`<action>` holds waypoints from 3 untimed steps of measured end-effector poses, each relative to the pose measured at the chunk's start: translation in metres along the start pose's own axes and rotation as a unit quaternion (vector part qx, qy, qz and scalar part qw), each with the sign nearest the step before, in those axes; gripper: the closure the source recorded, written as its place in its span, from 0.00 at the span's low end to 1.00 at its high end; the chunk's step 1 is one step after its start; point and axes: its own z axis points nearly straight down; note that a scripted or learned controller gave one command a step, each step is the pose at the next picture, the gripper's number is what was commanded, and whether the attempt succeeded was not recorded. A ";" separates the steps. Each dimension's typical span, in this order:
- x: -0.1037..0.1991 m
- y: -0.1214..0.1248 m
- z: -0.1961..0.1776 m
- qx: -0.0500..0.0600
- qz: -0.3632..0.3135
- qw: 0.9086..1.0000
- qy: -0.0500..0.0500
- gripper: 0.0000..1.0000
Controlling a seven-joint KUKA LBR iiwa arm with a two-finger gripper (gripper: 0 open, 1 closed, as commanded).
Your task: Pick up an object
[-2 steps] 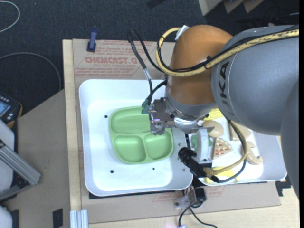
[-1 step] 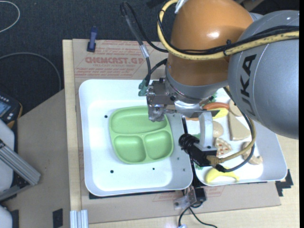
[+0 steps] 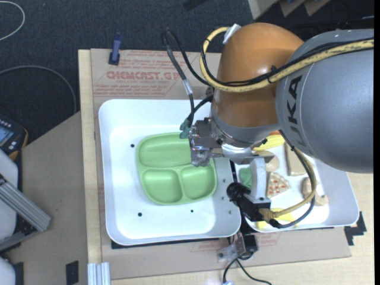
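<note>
The arm (image 3: 297,94) reaches in over the table (image 3: 89,159) and hangs above the seam between the two bins. Its orange wrist band hides the gripper; whether the gripper is open, closed or gripping anything cannot be told from here.

Left bin (image 3: 119,177): one green tray (image 3: 166,171) with three compartments, lying flat, roughly central, its right end near the bin's right wall and partly under the wrist hardware. Nothing else seen in that bin apart from a few dark specks.

Right bin (image 3: 338,212): largely covered by the arm. Visible there are a pizza slice (image 3: 276,186), a yellow piece (image 3: 274,141) near the far wall, a pale tan piece (image 3: 309,189) and something yellow at the near wall, too obscured to name.

Judgement: the tray is the likeliest target, being closest beneath the wrist. To do this well, the descent should come down on a rim or a divider ridge, not into a flat compartment floor, where there is nothing to pinch. The tray looks light and smooth, so a glancing contact may push it against the bin wall. The loose cable (image 3: 285,209) near the right bin should be kept off its contents
</note>
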 end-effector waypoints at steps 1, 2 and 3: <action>0.012 0.001 -0.109 -0.010 -0.003 1.000 0.004 1.00; -0.015 0.046 0.011 0.002 0.001 1.000 -0.001 1.00; 0.039 -0.001 0.046 0.000 -0.004 1.000 0.001 1.00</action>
